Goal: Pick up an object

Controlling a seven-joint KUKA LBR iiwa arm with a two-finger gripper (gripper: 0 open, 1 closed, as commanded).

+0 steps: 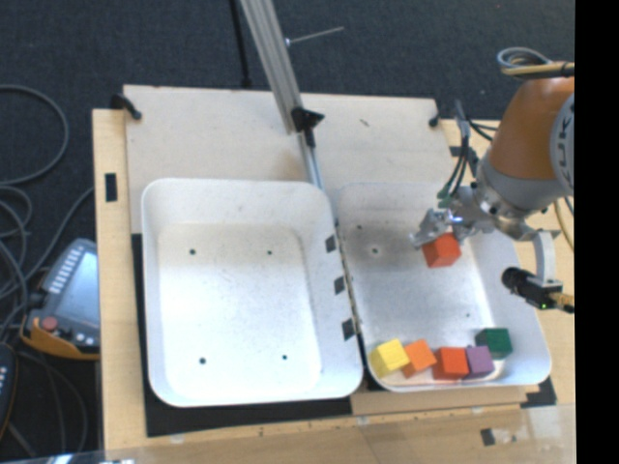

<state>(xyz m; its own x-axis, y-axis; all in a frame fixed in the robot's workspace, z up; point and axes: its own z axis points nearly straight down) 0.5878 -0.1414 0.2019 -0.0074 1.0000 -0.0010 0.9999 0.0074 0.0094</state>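
Note:
In the right bin (387, 211), an orange-red cube (443, 251) sits at the tips of my gripper (437, 235), whose fingers are shut on its top. The grey arm with its orange band (530, 138) reaches in from the right above the bin's far right part. Along the bin's near edge lie a yellow cube (391, 356), an orange cube (419, 355), a red cube (452, 362) and a purple cube (480, 360) in a row. A green cube (494, 340) rests just behind the purple one.
The left bin (164, 211) lies beside the right one, a thin divider between them. A slanted metal rail (276, 56) rises from the back of the bench. Cables and a hand-held pendant (68, 293) lie off the bench's left side.

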